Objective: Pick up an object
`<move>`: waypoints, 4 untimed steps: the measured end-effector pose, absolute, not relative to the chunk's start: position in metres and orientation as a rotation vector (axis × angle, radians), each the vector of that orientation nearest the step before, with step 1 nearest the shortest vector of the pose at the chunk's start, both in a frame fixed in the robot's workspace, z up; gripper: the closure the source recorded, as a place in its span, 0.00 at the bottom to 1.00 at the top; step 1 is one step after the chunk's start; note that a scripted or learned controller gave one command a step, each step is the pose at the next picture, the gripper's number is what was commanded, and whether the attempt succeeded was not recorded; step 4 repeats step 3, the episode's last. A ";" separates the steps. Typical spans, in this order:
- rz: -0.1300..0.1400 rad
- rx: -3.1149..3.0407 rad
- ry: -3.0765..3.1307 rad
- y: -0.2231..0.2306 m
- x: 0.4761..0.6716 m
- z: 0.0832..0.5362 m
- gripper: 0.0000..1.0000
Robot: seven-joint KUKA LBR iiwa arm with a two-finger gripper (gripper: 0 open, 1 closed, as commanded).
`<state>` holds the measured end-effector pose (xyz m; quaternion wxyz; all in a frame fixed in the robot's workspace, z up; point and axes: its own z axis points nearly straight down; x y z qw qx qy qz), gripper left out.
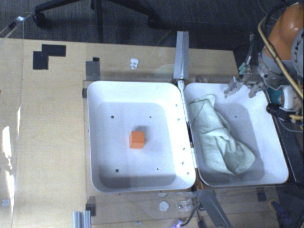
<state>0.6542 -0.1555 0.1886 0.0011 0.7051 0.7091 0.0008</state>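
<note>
Orange cube [137, 139] lies untouched at centre of left bin [99, 127]; crumpled cloth [219, 136] fills right bin [275, 141]. End effector [243, 86] hovers over that bin's far edge, fingers spread, carrying nothing. Judged: pick not yet begun.

Light: bright, even, from overhead.
Glare: pale streaks on the surface [12, 146] at frame left.
Shadows: soft, inside the bins' [102, 184] lower walls.
Focus: slightly soft throughout; upper floor stayed dim.
</note>
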 end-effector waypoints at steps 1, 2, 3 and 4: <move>0.007 2.110 2.317 -0.140 0.671 0.088 0.00; 0.013 2.099 2.319 -0.138 0.674 0.101 1.00; 0.008 2.087 2.340 -0.089 0.670 0.216 1.00; 0.008 2.087 2.340 -0.089 0.670 0.216 1.00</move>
